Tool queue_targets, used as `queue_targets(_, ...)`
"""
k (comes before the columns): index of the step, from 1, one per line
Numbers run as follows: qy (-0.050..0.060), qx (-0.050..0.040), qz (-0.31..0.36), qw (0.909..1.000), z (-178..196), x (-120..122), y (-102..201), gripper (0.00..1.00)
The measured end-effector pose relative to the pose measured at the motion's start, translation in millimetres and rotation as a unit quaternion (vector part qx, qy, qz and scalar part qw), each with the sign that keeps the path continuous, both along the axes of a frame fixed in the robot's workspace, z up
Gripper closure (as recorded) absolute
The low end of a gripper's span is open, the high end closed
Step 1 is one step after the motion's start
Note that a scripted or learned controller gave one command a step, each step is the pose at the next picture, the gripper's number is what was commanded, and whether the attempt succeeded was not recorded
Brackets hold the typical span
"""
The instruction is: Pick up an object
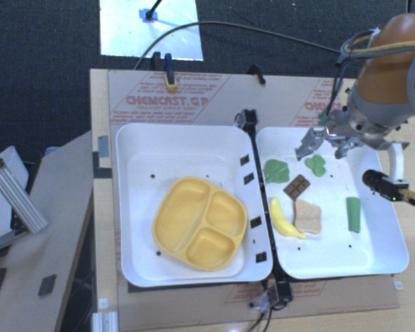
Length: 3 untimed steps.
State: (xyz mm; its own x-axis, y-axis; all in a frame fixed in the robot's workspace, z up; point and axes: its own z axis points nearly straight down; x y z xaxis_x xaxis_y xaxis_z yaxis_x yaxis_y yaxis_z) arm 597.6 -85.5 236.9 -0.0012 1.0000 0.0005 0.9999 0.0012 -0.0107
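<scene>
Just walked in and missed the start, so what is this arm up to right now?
The arm's pincer hangs open over the far end of the right bin, holding nothing. Below it lie small toy foods: a green leaf, a smaller green piece, a chocolate bar, a banana, toast and a green stick. The left bin holds a yellow divided tray.
</scene>
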Motion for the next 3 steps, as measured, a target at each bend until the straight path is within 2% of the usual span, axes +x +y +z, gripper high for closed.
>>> queue_targets(1,-0.006,-0.0004,0.001,1.0,6.8,2.3,0.1,0.0)
queue_targets(2,-0.004,0.0,0.0,1.0,-55.2,-1.9,0.5,0.0)
queue_targets(3,-0.004,-0.0002,0.0,1.0,-102.2,-4.8,-7.9,0.0)
